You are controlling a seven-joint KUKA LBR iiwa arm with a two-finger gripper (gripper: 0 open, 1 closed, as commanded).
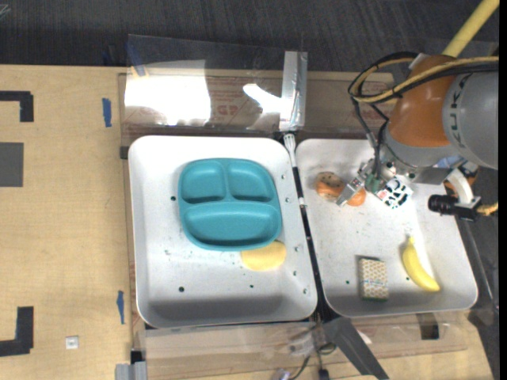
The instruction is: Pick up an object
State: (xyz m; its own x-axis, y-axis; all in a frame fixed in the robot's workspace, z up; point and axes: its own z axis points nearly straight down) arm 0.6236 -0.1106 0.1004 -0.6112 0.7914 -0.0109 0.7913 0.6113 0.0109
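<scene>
Two white bins sit side by side on the table [55,212]. We see the end effector [354,190] low in the right bin [459,291], toward eleven o'clock, touching an orange object [328,186]; whether it grips, we cannot tell. A banana [418,266] lies at four o'clock.

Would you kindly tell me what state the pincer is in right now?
Pincer: low in the right bin, beside the orange objects; open or closed cannot be told.

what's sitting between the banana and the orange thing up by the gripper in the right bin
Nothing: in the camera view, only bare white bin floor separates the banana from the orange object. The patterned block sits off that line.
</scene>
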